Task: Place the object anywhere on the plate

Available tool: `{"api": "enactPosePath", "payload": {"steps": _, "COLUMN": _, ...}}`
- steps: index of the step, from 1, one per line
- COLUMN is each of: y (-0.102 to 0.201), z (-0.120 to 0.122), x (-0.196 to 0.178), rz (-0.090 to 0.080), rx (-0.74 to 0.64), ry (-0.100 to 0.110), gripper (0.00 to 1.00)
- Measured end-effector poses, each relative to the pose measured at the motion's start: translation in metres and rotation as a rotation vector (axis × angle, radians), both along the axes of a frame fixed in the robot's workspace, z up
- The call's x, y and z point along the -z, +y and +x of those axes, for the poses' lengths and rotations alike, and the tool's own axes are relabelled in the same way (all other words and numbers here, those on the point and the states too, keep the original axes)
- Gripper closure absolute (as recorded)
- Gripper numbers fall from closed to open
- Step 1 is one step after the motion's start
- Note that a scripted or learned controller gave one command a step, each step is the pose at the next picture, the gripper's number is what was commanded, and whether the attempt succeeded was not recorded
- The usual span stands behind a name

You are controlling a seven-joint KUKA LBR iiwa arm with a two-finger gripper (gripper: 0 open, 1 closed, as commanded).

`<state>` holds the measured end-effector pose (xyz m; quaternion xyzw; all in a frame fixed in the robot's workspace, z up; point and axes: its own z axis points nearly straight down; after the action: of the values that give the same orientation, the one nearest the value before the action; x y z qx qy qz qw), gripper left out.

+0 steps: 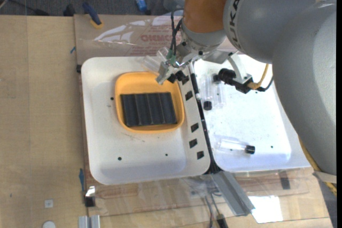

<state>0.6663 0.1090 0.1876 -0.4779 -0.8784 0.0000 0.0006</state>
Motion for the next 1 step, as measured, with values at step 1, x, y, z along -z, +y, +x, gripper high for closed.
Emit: {"api": "enactPosePath", "payload": {"steps": 1, "y": -0.0002, "z": 0.0005, "x": -0.0012, "rz": 0.0, "rx": 0.0, "ry": -0.002, "gripper": 0.0}}
